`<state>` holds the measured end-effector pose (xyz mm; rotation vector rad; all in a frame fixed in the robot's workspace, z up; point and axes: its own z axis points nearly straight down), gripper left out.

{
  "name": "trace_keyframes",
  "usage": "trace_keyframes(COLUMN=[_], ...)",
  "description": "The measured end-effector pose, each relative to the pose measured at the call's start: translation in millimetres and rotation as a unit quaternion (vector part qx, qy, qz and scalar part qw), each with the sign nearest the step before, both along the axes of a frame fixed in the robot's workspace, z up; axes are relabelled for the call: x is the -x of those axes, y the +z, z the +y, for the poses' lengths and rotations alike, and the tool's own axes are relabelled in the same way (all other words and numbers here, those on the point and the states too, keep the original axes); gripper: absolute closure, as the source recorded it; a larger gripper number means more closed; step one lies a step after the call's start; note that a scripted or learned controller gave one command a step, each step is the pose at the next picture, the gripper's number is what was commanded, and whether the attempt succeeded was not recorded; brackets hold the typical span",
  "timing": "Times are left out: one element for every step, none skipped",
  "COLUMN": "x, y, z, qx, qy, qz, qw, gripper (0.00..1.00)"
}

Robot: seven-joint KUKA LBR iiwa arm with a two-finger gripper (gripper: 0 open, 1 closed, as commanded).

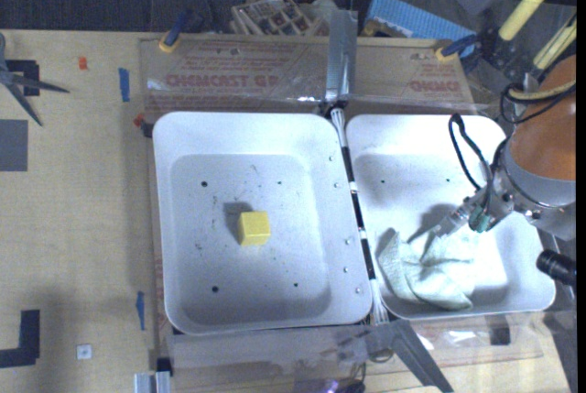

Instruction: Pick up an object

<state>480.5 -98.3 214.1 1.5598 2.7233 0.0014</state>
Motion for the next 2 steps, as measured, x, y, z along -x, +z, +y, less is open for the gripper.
trace_keyframes(x=[0.2, -4.6], y=[34.6, 69.2], z=[-29.2, -33.0], qx=[0.0004, 0.0005], qy=[-0.013, -0.01], qz=[-0.001, -0.001], qw=[0.9999, 0.9999], gripper=[1.0, 1.0])
